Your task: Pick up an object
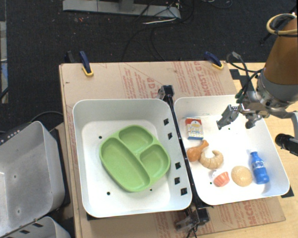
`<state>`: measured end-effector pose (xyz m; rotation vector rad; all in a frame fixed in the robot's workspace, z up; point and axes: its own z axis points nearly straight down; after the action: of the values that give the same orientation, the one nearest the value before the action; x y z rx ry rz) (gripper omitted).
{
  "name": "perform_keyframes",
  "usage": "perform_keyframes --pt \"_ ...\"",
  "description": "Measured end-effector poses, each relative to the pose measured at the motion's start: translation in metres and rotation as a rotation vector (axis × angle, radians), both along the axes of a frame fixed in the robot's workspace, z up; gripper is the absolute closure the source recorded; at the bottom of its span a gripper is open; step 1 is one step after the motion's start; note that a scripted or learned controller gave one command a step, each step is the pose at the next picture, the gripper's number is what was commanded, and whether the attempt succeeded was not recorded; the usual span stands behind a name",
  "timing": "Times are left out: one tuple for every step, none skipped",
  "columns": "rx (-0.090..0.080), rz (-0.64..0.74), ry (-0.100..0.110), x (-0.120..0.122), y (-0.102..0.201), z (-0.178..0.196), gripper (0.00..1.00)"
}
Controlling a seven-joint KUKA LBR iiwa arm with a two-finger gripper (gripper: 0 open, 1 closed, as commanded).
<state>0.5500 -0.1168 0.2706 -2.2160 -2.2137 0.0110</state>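
Gripper (237, 118) hangs over the right bin (279, 157) near its back wall, fingers spread apart w/ nothing between. Below lie a small box (194, 128), glossy croissant (211, 159), orange piece (197, 151), round bun (241, 176), blue bottle (259, 168). Left bin (90, 118) holds a smooth green tray (135, 157) w/ 3 compartments. Arm is cut at the right edge.

A dark speckled floor (32, 42) lies beyond the bench, up and left of the claw (237, 118). Black cables (135, 37) trail across it, with a grey metal frame (119, 6) at the far edge. The brown board (132, 80) has yellow clamps (86, 68) on its far side. Far left of the claw stands a grey tub (21, 181).
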Motion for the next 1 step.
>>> perform_keyframes --pt "-0.002 0.002 -0.011 0.002 0.0002 0.0058 0.0"
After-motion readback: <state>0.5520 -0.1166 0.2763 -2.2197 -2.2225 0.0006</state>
